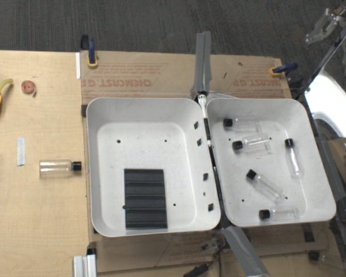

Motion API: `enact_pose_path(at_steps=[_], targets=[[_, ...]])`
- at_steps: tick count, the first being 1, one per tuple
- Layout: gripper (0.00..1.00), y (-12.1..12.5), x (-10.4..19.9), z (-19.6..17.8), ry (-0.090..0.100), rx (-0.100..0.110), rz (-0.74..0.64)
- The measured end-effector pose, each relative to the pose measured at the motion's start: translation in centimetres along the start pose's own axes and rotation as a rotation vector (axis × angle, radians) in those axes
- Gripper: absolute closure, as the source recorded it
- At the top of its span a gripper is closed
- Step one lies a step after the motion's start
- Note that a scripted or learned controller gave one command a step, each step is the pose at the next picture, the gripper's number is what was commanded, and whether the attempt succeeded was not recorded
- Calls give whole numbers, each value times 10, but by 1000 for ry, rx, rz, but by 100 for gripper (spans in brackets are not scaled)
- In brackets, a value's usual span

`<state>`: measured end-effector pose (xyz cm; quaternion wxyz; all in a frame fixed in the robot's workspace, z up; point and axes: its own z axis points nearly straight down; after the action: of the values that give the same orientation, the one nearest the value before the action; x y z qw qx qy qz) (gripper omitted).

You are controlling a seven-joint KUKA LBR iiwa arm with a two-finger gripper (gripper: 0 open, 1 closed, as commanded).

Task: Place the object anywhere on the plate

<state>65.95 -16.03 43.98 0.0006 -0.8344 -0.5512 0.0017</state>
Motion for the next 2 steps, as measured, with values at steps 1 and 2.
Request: enact_pose_path(at_steps=[1,2], targets=[[0,13,-32,7,-1,0,109],[0,21,-50,0,0,0,227]])
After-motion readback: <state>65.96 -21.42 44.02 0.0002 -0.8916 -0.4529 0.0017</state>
